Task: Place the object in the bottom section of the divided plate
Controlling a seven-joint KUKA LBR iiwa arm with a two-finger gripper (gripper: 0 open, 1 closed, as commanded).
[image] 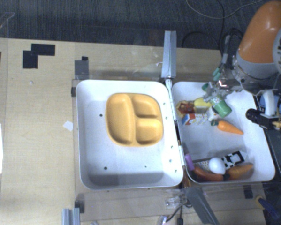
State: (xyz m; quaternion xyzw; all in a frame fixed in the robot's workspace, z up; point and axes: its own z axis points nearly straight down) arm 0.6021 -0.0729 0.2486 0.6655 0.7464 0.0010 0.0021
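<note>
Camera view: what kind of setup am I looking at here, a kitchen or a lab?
Most likely a lab test bench: two white bins on a wooden bench top, toy food such as a carrot, and loose cables on grey carpet.

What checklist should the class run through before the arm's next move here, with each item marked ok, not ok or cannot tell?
1. Divided plate lies flat in the left bin: ok.
2. Plate sections hold nothing yet: ok.
3. End effector is over the right bin: ok.
4. Object held between its fingers: cannot tell.
5. Green cup sits just under the end effector, carrot beside it: ok.
6. Object in the bottom section: not ok.
</note>
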